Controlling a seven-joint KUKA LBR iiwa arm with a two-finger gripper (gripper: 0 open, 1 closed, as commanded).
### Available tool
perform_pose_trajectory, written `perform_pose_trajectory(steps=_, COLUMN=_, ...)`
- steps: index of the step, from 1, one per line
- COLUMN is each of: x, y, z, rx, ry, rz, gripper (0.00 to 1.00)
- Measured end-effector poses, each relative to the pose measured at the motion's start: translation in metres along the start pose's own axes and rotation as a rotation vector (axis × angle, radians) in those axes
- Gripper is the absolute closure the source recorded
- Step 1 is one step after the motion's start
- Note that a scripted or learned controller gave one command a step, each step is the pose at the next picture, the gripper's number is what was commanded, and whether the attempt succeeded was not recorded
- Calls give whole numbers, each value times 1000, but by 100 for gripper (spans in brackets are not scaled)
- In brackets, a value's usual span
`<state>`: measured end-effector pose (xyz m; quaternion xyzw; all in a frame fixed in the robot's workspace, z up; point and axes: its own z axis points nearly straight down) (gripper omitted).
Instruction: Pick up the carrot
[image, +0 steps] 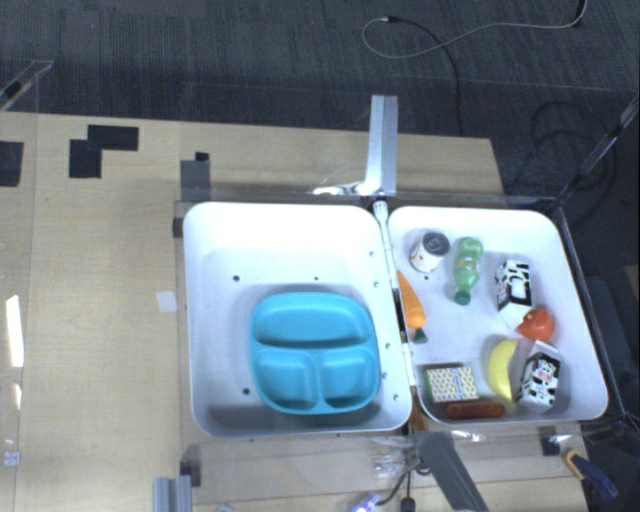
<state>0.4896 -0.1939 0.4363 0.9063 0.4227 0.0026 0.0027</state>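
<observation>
Clearly, the carrot (410, 302) lies along the right bin's (585, 300) left wall, beside the divider, tip pointing down. Near it stand a small can (431, 250) and a green bottle (466, 268); no label is readable. The left bin (215, 300) holds a blue tray (315, 350).

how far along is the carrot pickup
Nothing looks done yet. The carrot lies in the right bin, against its left wall, beside the can and the green bottle. Nothing is in hand: no arm is over either bin. The whole job is left: reach in, close on the carrot and lift it clear.
</observation>
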Motion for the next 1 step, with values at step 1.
perform_pose_trajectory(steps=1, x=-1, y=0, z=0, rx=0, ry=-1, rz=-50, gripper=100)
